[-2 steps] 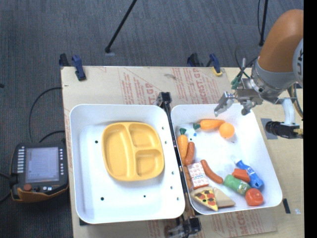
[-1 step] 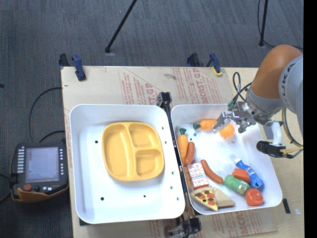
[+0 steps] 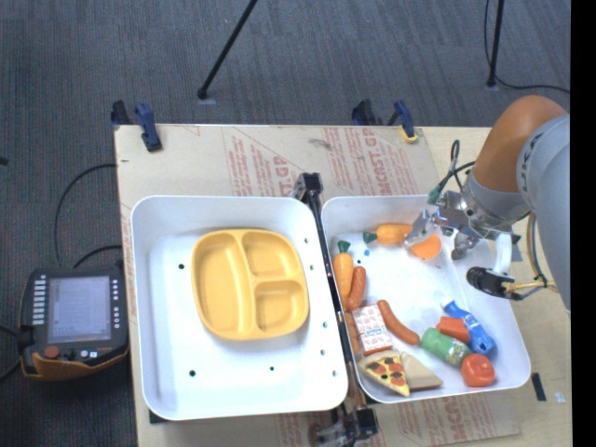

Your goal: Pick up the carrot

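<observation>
The carrot is orange with a green top and lies lengthwise along the left wall of the right bin. My gripper hangs over the back of that bin, to the right of and beyond the carrot, well apart from it. Just under the gripper's left side sits a small orange piece. Whether the gripper touches it I cannot tell.
Beside the carrot lies a sausage. An orange oblong food is at the back. Toward the front are a carton, another sausage, a pizza slice, a green can, a blue item and a tomato. The left bin holds a yellow divided plate.
</observation>
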`<state>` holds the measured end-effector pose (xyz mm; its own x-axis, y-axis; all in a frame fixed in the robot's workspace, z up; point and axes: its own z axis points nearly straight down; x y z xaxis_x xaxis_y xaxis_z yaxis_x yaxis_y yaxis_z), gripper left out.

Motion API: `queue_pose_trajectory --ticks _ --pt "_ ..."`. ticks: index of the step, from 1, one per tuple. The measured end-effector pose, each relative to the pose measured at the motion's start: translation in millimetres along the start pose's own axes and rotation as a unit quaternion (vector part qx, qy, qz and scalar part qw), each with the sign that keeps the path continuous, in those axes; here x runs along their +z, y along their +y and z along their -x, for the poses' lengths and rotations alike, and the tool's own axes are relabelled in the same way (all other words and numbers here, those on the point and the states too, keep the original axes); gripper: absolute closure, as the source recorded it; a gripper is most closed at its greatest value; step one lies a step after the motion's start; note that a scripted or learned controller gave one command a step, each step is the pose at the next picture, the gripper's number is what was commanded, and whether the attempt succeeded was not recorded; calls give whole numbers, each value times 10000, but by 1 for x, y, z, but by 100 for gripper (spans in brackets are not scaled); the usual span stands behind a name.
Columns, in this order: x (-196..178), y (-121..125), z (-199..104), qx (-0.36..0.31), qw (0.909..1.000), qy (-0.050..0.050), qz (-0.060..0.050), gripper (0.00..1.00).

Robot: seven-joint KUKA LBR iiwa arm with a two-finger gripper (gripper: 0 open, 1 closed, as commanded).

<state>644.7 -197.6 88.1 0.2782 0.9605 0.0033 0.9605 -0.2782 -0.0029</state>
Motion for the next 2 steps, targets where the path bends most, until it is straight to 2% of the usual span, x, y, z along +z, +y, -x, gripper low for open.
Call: queue_pose_trajectory --ticks 1,2 --pt "-10 0 0 -17 10000 -10 3 100" --pt "-85 -30 -55 1287 9917 -11 8 100"
